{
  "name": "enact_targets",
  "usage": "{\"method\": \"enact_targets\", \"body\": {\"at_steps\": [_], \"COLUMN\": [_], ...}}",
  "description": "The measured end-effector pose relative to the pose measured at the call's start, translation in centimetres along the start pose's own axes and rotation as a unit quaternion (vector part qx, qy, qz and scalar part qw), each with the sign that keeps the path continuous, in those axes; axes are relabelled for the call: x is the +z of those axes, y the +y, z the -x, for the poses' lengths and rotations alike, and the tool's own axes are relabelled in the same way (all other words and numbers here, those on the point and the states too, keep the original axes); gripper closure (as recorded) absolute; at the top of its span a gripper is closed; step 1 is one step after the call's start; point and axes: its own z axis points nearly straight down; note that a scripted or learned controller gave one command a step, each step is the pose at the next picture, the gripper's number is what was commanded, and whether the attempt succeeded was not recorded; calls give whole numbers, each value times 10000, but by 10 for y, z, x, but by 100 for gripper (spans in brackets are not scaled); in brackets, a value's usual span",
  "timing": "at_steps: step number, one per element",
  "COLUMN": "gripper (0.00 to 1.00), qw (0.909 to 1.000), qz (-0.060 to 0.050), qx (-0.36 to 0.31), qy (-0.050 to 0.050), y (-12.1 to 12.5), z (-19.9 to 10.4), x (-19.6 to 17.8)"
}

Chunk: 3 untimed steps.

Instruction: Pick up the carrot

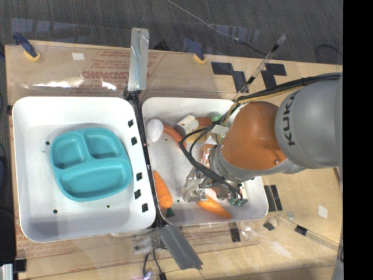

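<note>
Pincer [204,192] hangs low at five o'clock in the right-hand shallow white bin [252,205], just above an orange carrot [214,208]; whether it grips, I cannot tell. Reaching step, I'd say: next, close squarely across that carrot, then lift.

Both white bins [23,156] look like smooth, faintly glossy plastic. The teal divided plate [90,162] in the left bin is matt plastic. At 6 o'clock in the right bin, a carrot [214,207] has a smooth orange skin with a slight sheen. The claw [201,191] beside it is shiny bare metal. The counter [58,69] looks like brown cardboard under clear, reflective film.
</note>
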Motion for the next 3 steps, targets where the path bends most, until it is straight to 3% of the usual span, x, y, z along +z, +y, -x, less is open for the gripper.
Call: {"method": "enact_targets", "body": {"at_steps": [1, 2, 3], "gripper": [100, 100, 100], "qw": [9989, 10000, 9988], "qz": [-6, -8, -14], "qx": [474, -67, 481], "qy": [-13, -16, -30], "y": [-31, -32, -52], "z": [-5, -4, 6], "x": [-25, -55, -138]}}
